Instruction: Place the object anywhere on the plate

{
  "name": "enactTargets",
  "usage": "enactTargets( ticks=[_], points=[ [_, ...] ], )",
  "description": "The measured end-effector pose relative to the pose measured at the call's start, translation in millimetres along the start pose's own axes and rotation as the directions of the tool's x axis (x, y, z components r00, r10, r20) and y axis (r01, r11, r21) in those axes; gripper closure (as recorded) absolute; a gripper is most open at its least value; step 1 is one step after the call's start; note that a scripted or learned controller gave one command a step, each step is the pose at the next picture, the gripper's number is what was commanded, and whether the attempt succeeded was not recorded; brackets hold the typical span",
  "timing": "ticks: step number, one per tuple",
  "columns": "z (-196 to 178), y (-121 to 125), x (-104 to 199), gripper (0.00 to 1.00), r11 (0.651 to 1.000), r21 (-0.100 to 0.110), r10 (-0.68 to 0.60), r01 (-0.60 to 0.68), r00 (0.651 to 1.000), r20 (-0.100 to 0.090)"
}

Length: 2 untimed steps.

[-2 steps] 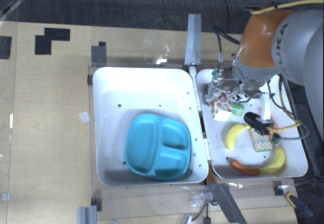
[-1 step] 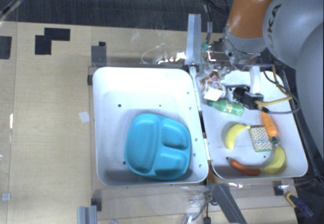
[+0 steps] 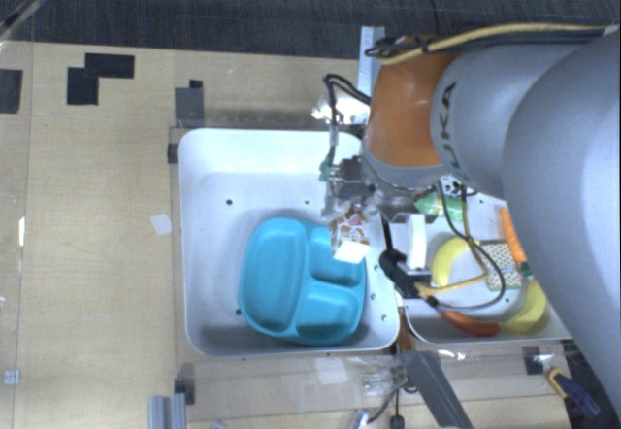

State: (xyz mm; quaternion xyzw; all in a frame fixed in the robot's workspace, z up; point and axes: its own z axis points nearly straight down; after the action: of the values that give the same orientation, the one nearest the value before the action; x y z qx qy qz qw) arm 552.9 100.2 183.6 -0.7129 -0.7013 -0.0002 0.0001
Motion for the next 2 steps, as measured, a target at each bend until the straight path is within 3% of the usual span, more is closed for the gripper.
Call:
enactTargets(
  ticks=[1, 2],
  points=[
    [-0.9, -21.8, -36.1, 1.0, 0.991, -0.002, 0.134, -0.134, 0.991, -0.001],
    [-1.0, -21.7, -36.3, 0.0, 0.991, -0.002, 0.135, -0.135, 0.991, -0.001]
  ],
)
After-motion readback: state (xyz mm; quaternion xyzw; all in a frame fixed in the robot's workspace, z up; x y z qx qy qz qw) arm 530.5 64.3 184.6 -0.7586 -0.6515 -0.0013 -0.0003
